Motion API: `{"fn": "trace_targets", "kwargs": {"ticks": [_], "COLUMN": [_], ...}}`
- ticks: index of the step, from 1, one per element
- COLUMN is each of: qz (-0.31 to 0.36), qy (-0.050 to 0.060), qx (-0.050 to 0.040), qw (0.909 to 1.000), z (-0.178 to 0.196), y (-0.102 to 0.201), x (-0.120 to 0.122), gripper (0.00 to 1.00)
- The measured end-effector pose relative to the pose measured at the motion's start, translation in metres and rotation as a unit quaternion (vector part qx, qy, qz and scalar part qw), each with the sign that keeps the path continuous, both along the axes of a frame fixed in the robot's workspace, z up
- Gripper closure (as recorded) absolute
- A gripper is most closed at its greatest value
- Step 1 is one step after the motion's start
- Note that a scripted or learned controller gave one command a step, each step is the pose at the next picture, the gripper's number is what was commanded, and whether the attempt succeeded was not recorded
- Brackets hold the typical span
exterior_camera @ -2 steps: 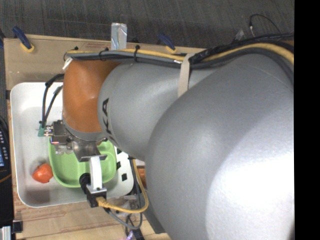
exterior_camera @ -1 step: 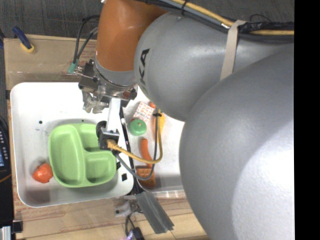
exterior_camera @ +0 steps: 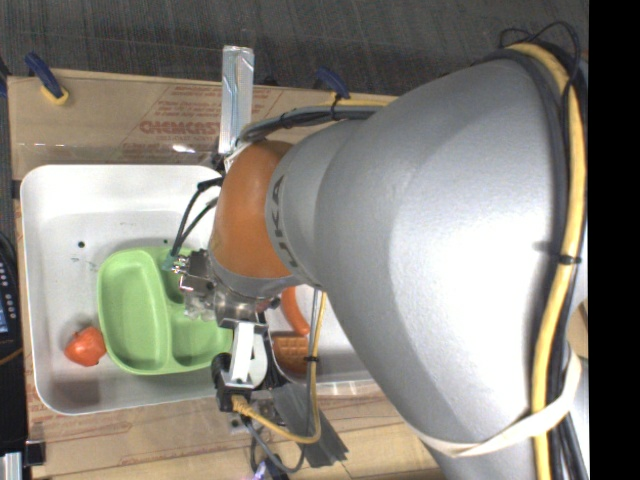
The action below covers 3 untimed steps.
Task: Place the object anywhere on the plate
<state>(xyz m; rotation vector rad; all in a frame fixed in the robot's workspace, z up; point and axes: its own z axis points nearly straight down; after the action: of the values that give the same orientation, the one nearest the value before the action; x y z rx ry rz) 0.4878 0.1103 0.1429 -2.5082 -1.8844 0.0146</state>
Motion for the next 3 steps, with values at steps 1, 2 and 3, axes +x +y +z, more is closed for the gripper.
{"fn": "trace_targets", "kwargs": {"ticks": [1,2,3], "qz": [0.025,-0.046,-0.162], "qy": [-0.003,-0.001,-0.004], "qx": [0.001,0.0002,0.0003], "qw": [0.9997,0.9989,0.9869], "z": [0.064,-0.033,0.048], "y": [-0.052,0.003,-0.069], "x": [0.041,-0.014,-0.004], "gripper": [1.0,1.0,1.0]}}
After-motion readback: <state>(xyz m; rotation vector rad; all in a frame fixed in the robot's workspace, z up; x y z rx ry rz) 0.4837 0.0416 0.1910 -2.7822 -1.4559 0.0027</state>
